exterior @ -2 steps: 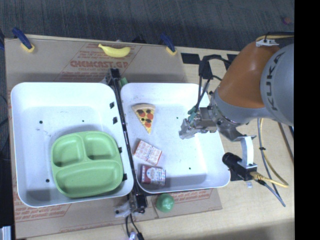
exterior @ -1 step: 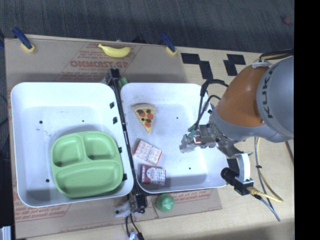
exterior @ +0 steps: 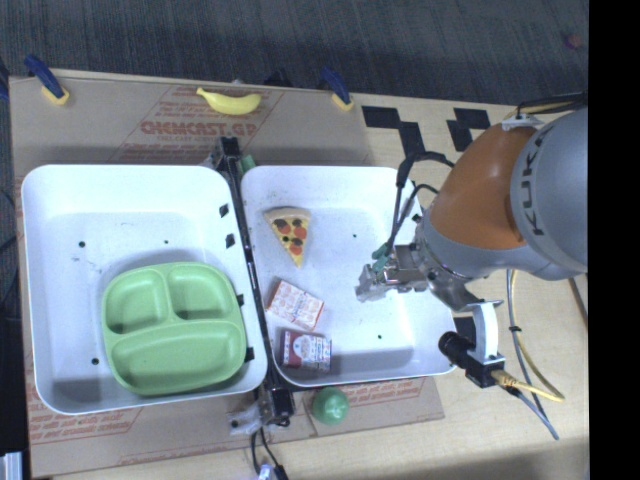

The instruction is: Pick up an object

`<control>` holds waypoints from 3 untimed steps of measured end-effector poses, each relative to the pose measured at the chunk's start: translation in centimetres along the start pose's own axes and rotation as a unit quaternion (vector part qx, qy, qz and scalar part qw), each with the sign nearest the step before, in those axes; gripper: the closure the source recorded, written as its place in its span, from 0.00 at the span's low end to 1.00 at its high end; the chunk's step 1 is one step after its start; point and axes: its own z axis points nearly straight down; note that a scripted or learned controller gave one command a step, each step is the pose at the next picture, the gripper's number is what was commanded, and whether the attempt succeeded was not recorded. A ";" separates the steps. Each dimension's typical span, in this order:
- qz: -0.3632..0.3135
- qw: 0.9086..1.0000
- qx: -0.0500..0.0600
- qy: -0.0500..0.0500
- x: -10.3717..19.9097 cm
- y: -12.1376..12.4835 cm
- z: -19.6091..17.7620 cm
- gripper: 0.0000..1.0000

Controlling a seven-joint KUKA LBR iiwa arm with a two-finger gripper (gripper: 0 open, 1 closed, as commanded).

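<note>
A grey and orange robot arm (exterior: 500, 203) is reaching into the right white bin (exterior: 340, 183). Its claw (exterior: 372, 283) is hovering over bare bin floor, gripping nothing; its opening cannot be judged. Left of the claw are lying a pizza slice (exterior: 290, 232), a small carton (exterior: 294, 305) and a dark packet (exterior: 304, 350). Farther left, a green divided plate (exterior: 175, 325) is sitting in the left bin (exterior: 60, 208).

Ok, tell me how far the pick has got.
Done: nothing lifted yet. The pizza slice, small box and dark packet lie in the right bin. In hand: the gripper is over that bin's floor, apart from them. Left: reach one, grasp, lift.
</note>
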 end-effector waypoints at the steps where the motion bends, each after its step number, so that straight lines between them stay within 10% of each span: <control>1: 0.000 1.000 0.000 0.000 1.3 0.0 -0.5 1.00; 2: -0.001 1.000 0.001 0.001 7.4 0.0 0.4 1.00; 3: -0.003 1.000 0.001 0.001 7.3 0.2 -0.7 1.00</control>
